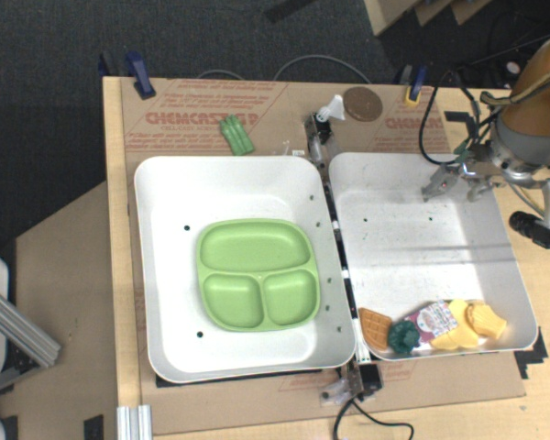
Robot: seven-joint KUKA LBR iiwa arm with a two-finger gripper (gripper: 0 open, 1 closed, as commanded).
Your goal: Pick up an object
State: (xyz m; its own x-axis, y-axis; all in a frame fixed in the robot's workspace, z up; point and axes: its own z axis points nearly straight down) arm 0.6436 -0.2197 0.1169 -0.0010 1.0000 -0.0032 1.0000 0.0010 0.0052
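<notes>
- We see the gripper (451, 181) at the upper right corner of the right bin (412, 246), its two fingers spread apart and holding nothing between them.
- It stands over bare bin floor, well apart from any object, so we judge the approach step is in hand and no grasp has begun.
- The candidates lie bunched along the near edge of that bin: a waffle-brown piece (375, 326), a dark green toy (403, 336), a pink-and-white packet (435, 319) and yellow pieces (472, 326), all touching or just beside one another.
- The left bin (165, 191) holds a green divided tray (257, 274), sitting flat at its middle.
- Next, we reckon the arm must travel toward the near edge and settle over one item; the crowding there could spoil a clean close.
</notes>
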